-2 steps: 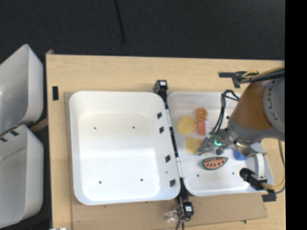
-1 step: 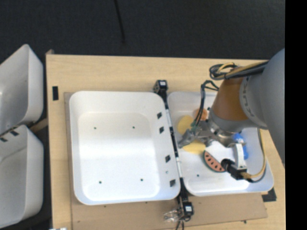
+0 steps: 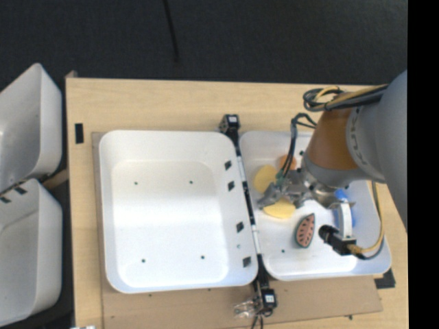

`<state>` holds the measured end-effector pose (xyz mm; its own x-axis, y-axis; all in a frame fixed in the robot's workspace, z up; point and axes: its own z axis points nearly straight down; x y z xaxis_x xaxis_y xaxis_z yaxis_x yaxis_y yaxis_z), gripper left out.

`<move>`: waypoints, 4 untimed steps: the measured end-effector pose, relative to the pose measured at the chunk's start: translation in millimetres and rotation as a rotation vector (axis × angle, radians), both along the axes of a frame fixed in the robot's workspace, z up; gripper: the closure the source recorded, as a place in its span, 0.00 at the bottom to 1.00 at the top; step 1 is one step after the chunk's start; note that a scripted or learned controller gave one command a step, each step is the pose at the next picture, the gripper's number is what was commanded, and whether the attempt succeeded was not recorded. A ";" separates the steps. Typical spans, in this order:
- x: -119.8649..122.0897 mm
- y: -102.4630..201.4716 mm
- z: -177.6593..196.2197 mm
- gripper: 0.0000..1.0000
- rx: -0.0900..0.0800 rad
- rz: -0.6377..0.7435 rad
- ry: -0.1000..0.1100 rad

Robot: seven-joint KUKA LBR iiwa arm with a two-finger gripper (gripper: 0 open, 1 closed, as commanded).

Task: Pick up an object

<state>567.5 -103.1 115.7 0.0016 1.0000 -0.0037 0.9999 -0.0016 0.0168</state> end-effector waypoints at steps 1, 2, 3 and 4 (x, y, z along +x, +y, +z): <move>14.6 63.7 60.2 1.00 0.006 -0.001 0.010; -9.7 52.8 86.8 1.00 0.004 0.002 0.014; 10.8 112.8 85.3 1.00 0.006 0.010 0.013; 20.2 156.4 103.9 1.00 0.005 0.009 0.014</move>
